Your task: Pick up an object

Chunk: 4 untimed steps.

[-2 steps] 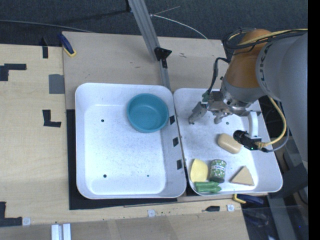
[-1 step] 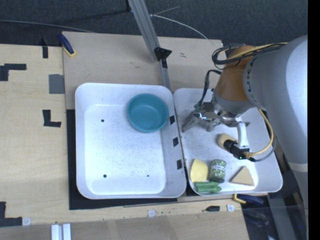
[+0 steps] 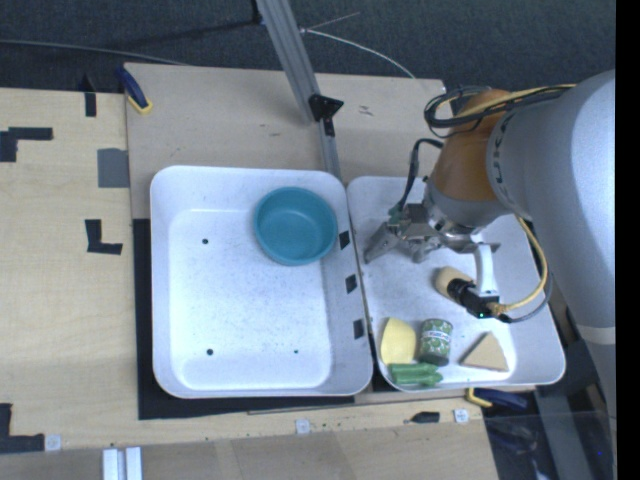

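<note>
Gripper (image 3: 392, 240) spread open, holding nothing, mid right bin (image 3: 530, 268); items crowd its 6 o'clock edge; bowl (image 3: 295, 225) at left bin's (image 3: 190, 298) 1 o'clock.

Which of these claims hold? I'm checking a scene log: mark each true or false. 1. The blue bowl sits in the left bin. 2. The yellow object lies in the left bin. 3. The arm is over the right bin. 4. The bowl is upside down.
1. The blue bowl sits in the left bin: true.
2. False: the yellow object lies in the right bin.
3. The arm is over the right bin: true.
4. False: the bowl's opening faces up.
</note>
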Each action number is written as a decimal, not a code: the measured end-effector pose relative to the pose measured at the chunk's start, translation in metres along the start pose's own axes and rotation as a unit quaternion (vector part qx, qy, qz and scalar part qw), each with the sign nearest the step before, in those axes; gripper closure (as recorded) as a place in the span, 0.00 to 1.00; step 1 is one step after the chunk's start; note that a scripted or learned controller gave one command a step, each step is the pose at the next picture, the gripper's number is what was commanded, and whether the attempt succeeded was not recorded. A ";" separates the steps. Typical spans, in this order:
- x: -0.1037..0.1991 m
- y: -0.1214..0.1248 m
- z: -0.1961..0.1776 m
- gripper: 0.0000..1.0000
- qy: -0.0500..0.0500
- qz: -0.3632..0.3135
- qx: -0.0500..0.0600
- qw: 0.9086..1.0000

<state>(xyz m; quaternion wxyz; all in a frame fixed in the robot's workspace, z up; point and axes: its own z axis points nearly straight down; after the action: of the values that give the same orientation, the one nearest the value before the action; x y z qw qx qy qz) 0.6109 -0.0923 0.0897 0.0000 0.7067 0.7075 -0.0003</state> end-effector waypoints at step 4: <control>-0.005 0.008 -0.193 1.00 0.000 -0.001 -0.003 1.000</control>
<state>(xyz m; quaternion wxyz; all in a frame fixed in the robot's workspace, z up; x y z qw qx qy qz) 0.6193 -0.0975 0.2830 0.0021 0.7062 0.7080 0.0016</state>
